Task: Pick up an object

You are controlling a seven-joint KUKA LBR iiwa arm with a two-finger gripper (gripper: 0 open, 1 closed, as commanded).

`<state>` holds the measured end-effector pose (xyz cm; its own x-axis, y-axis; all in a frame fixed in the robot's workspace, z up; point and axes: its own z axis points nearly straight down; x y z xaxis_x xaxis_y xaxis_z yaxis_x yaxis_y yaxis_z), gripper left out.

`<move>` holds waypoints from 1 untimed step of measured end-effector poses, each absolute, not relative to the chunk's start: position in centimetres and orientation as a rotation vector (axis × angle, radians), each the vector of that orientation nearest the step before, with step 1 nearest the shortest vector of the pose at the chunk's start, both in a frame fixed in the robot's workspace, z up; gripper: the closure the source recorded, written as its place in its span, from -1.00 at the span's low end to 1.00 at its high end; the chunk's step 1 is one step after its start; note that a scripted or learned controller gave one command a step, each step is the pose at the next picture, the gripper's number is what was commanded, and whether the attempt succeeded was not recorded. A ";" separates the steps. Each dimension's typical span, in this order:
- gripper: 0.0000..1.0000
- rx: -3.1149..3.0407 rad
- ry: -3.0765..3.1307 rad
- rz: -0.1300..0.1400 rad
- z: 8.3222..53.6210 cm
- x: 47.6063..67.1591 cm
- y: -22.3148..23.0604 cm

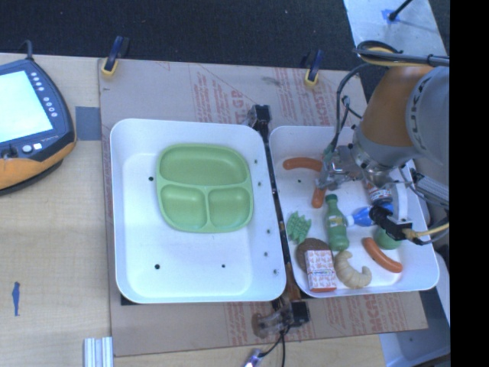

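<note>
Objects to pick: small plastic toy foods lie in the right bin [428,281], the shallow white tray with rounded corners nearer the counter's right edge.
Green bottle [335,224]: glossy, slim, upright-shaped but lying near the bin's middle.
Sausages: one smooth orange link [303,164] at the bin's far left corner, another [381,254] toward its near right side.
Carrot [318,198]: short, orange, tapered, just above the bottle.
Near edge of bin: a pale curved croissant [353,269], a red and white printed box [320,271], a brown disc [309,247] partly under the box.
Leafy piece [297,225]: ruffled, green, at the bin's left wall.
Pincer [336,170]: dark metal, low over the bin's far part beside the carrot; I cannot tell whether it is apart or together.
Arm [397,113]: grey with an orange band.
Left bin [130,205]: white, smooth, carrying a matte green divided plate [205,186].
Counter [53,235]: pale wood grain; a printed cardboard sheet [221,90] lies under both bins.
</note>
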<state>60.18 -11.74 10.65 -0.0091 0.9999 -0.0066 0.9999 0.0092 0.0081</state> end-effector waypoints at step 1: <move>-1.00 2.206 2.228 -0.004 10.4 60.0 -11.7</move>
<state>60.01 -11.70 10.41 -0.0100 0.9999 -0.0062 0.9999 0.0100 0.0026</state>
